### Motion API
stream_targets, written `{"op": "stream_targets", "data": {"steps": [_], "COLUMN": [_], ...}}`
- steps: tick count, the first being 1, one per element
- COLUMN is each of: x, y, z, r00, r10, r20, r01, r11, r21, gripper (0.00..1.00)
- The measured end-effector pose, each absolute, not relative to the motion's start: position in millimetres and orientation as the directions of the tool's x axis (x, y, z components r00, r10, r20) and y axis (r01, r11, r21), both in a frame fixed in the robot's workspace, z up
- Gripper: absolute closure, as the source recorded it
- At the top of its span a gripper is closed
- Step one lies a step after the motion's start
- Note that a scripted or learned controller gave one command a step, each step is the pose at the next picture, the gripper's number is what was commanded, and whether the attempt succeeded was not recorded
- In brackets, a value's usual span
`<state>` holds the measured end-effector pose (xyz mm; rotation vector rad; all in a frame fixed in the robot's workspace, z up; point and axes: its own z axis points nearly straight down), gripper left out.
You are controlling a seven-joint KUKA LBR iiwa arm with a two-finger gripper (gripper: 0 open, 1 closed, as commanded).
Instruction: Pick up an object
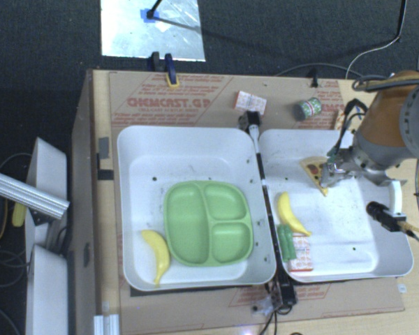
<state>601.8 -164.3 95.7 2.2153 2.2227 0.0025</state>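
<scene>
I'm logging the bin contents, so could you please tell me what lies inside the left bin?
The left bin holds a green divided plate and a yellow banana beside it. Whatever lies under the plate is covered.

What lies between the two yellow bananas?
In the camera view, the green divided plate lies between the banana in the left bin and the banana in the right bin, along with the bins' adjoining walls.

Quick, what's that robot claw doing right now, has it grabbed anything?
Gripper: low in the right bin, at the pizza slice toy; whether it is open, shut or holding it cannot be told.
</scene>
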Motion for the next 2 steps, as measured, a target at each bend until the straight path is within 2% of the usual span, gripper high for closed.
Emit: {"op": "stream_targets", "data": {"steps": [1,2], "x": [601.8,652.6], "y": [-164,-138], "z": [96,85], "r00": [-0.004,-0.005], "r10": [1.0,1.0], "r20": [-0.001,0.001], "r01": [1.0,1.0], "r11": [0.004,0.005], "r21": [0.004,0.004], "gripper": [0.0,0.0]}}
